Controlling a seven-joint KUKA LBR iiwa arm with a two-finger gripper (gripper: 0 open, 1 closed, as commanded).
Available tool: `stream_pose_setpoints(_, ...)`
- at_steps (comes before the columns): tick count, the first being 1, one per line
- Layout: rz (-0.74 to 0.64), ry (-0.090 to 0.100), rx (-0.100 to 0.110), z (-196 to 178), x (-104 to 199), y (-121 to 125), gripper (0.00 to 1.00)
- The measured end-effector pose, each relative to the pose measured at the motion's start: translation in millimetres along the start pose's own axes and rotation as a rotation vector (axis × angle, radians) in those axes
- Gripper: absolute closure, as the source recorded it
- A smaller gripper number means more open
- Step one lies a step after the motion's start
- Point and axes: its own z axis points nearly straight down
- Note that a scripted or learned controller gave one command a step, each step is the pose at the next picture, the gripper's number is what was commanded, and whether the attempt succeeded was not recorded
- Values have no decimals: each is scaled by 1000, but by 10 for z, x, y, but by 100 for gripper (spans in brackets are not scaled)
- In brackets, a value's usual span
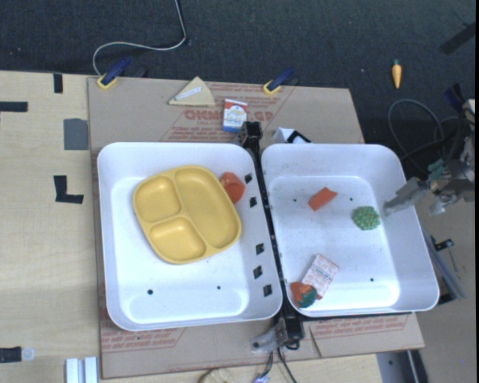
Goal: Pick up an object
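The gripper [401,200] reaches over the right bin [387,162] edge, just beside a green ball [366,218]; its grip state cannot be told.

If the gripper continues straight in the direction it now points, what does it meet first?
Probably the green ball: the gripper points left into the right bin, and the ball lies nearest. Height is unclear.

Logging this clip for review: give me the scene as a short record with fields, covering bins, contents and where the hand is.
left bin: yellow divided plate; orange-red object at the plate's right edge
right bin: orange block, green ball, small packet, orange-and-green item
hand: at the right bin's right rim, near the green ball
held object: none visible
outside bins: small carton, tan wedge
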Motion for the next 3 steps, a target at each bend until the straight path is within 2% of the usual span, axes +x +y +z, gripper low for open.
stream_pose_setpoints(1, -2, 2, 4, 1487, 746, -205, 0)
stream_pose_setpoints(2, -1, 1, -3, 1973, 847, 300, 0)
stream_pose_setpoints(3, -2, -1, -6, 1969, 966, 885, 0)
